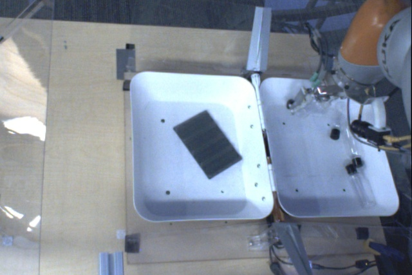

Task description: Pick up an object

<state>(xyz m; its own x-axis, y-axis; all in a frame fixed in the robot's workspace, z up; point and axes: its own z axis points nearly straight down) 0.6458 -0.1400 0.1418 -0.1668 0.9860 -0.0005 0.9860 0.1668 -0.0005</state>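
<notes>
Dark grey flat rectangular pad (208, 143) lies in the left white bin (145, 138), its long axis running diagonally from upper left to lower right, well apart from the tool (308, 97) over the right white bin (386, 196), whose state I cannot tell.

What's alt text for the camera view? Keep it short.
A dark grey flat rectangular pad lies at a slant in the middle of the left white bin. The grey arm with its orange band reaches from the right over the right white bin, which holds small dark pieces.
</notes>
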